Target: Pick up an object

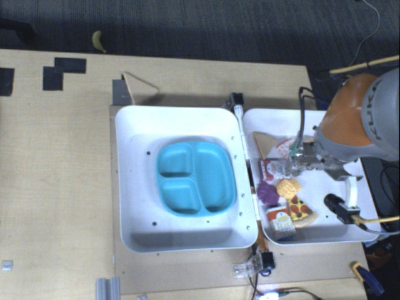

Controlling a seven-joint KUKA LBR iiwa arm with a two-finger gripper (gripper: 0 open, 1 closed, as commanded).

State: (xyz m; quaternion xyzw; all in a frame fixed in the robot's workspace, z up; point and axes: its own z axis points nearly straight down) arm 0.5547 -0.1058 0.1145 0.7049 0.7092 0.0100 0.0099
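**A:** Where is the gripper at this moment?

**B:** The gripper (299, 161) is over the right bin (312, 237), just up-view of the round yellow waffle (288, 187). It sits at the end of the grey arm (356, 120), whose orange band lies further right of the waffle.

**A:** Open or closed?

**B:** I cannot tell (that part is small and blurred from this slant).

**A:** And the things it could pick up?

**B:** All are crowded round the waffle in that same bin. A purple toy (269, 194) is just left of the waffle, touching it or nearly so. A pizza slice (302, 211) lies just below and a little right of it. A small carton (281, 222) with a red label is below the waffle, near the bin's lower wall. A red-and-white packet (272, 167) is up and to the left of the waffle, and a brown wedge (265, 144) lies beyond the packet.

**A:** Anything else?

**B:** Well left of the waffle is the left bin (134, 167), which holds a blue divided tray (195, 177) lying flat. Both bins rest side by side on the pale table (56, 186).
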